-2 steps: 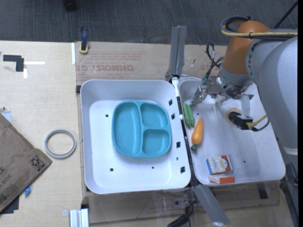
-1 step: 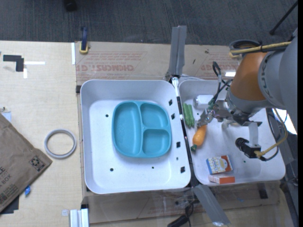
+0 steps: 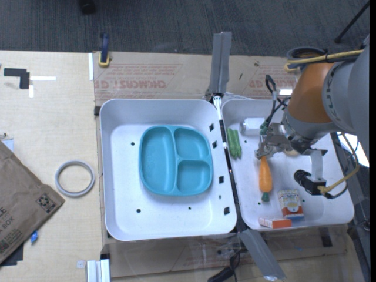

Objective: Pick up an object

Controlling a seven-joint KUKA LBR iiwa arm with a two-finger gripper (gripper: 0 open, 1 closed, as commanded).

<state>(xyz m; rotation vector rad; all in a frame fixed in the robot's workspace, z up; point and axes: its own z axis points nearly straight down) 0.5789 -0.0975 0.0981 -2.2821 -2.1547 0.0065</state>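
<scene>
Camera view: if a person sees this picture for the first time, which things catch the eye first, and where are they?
The blue divided plate lies in the middle of the left bin. On the right, the grey arm with the orange band reaches into the right bin, its gripper just above the orange carrot. A green vegetable lies along that bin's left wall.

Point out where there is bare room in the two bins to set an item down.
Left bin: bare floor rings the blue divided plate, widest along the near wall. Right bin: crowded; green vegetable, carrot, small carton and gripper leave only narrow gaps.
</scene>
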